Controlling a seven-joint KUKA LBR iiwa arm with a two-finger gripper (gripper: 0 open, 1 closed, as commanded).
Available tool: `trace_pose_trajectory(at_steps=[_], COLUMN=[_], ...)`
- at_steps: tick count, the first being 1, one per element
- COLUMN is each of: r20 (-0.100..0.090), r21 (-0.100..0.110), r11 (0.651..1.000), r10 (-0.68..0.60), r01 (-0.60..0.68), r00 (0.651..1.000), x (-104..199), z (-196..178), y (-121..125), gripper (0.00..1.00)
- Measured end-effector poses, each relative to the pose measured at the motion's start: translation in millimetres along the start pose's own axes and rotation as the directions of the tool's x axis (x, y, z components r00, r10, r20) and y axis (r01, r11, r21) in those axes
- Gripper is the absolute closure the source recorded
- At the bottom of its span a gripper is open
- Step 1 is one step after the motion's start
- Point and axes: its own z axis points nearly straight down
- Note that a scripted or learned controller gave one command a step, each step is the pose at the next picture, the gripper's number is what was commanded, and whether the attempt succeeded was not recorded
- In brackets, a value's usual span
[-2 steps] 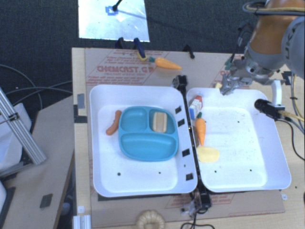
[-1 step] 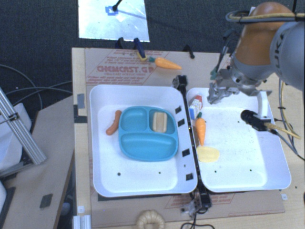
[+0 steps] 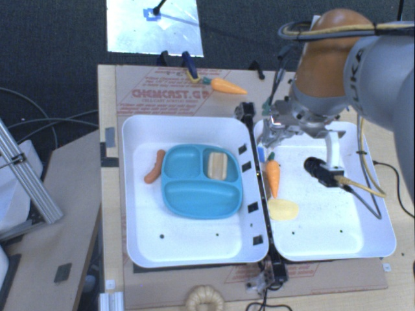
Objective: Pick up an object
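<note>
Grey arm [image 3: 382, 76], orange band, black cables.

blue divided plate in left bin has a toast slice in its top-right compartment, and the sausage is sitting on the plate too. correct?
Not quite. The camera view shows the sausage lying on the floor of the left bin, just off the left edge of the blue divided plate, not on it. The rest holds: the toast slice sits in the plate's top-right compartment.
</note>
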Motion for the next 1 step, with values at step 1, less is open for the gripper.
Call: trace_pose_trajectory(at_steps=[1], r20=[0.003], r21=[0.000], r11=[1.000], r10=[0.009], r01=[-0.009], r00=[1.000], x=[-10.2], z=[18.1], y=[-1.7], gripper=[1.00])
